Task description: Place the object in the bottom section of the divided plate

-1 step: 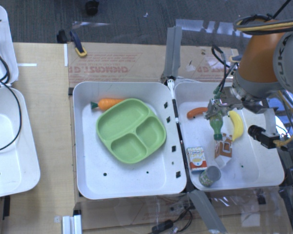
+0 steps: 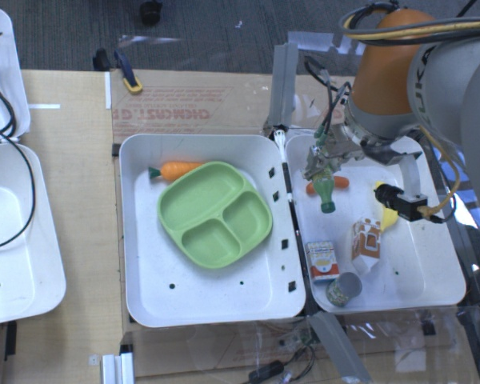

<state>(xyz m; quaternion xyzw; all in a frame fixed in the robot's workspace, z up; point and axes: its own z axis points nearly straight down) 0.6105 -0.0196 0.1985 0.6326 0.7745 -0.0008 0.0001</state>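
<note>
Our end effector [image 2: 322, 166] hangs low over the right-hand bin [image 2: 432, 294], directly above a small green bottle [image 2: 326, 192] that lies on the bin floor with something orange [image 2: 339, 183] just beside it. From this angle we cannot tell how the end effector is set, nor whether it has any hold on the bottle; the wrist and cabling hide the tips.

The divided plate [image 2: 215, 213], pale green, sits well off to the end effector's far side, in the left-hand bin [image 2: 140, 238], and all three of its compartments look bare. A toy carrot [image 2: 178, 170] rests on that bin's floor, touching the plate's upper rim but outside it. Nearer than the end effector in the right-hand bin we see a small carton [image 2: 322, 260], a grey can [image 2: 343, 289], a brown-and-white packet [image 2: 367, 241] and a yellow piece [image 2: 390, 216], all apart from the bottle.

We judge the task barely begun: nothing has reached the plate, and the pick itself is unconfirmed. If the bottle is our object, what remains is a secure grasp, a lift clear of the bin wall, a carry across the divider between bins, and a release into the plate's bottom section, the one closest to the camera.
</note>
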